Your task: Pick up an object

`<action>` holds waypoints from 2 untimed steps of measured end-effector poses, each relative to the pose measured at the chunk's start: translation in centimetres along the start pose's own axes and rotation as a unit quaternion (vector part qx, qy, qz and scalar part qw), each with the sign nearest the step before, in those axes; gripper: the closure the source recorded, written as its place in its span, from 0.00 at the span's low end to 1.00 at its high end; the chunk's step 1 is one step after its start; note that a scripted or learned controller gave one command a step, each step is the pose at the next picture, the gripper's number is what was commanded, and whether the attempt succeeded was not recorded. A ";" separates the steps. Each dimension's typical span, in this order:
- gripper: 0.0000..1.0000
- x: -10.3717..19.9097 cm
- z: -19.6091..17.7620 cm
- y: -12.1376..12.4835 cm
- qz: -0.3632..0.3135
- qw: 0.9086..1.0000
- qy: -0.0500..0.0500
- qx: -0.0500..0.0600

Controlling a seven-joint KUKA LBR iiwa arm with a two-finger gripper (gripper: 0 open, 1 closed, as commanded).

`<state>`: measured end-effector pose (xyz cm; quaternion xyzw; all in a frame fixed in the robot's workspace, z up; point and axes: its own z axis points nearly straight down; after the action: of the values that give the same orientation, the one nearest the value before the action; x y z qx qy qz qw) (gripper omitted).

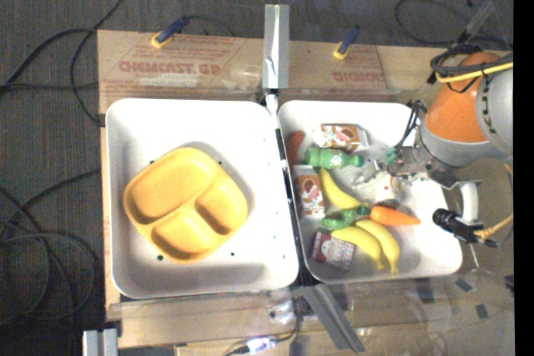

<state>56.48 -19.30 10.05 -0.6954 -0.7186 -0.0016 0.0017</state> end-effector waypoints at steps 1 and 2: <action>1.00 4.8 -13.3 -0.4 -0.056 0.998 -0.002 0.000; 1.00 5.4 -5.9 1.2 0.026 1.000 -0.001 0.002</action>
<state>57.53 -13.94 15.98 -0.7137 -0.7004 0.0001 0.0024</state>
